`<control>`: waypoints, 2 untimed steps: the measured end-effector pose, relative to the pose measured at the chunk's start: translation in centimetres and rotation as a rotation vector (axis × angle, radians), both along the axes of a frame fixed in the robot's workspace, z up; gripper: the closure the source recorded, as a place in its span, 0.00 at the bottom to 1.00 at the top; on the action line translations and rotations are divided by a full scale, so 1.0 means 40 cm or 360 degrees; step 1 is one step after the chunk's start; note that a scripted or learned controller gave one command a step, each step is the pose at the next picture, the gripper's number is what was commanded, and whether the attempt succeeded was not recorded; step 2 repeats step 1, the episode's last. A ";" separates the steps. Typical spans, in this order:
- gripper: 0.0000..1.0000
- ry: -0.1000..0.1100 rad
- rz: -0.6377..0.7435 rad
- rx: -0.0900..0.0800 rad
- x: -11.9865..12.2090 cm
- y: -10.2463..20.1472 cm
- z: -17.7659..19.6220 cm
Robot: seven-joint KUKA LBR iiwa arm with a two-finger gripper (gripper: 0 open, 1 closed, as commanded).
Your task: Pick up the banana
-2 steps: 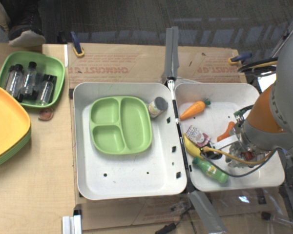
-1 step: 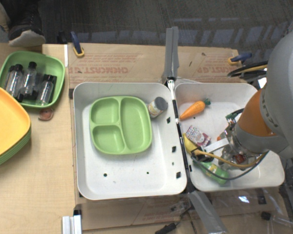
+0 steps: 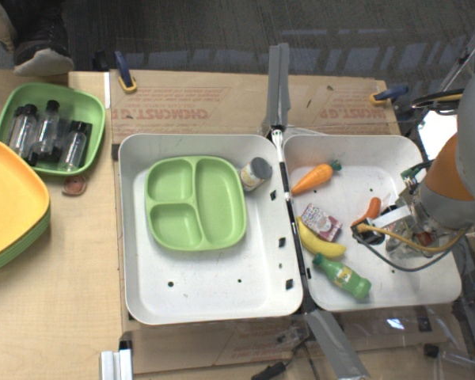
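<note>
The gripper (image 3: 402,234) is hanging over the right part of the right bin (image 3: 364,172); whether it is open or closed cannot be told. 1 small orange-red piece (image 3: 372,208) is lying just beside it. The banana (image 3: 321,241) is lying near that bin's left wall, between a pink packet (image 3: 322,222) and a green bottle (image 3: 344,275), apart from the gripper. 1 carrot (image 3: 313,177) is lying farther back.

The arm (image 3: 470,113) is smooth grey — an orange band (image 3: 450,174) rings it above the grey wrist (image 3: 443,209).
</note>
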State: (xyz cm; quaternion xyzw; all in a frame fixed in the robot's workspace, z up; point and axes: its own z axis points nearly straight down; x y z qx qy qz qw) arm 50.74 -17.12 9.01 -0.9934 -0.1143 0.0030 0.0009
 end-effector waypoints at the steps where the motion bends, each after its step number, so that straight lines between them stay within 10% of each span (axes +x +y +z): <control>1: 1.00 0.0000 -0.0045 0.0001 -0.070 0.196 0.001; 2: 1.00 0.0000 -0.0045 0.0001 -0.070 0.196 0.001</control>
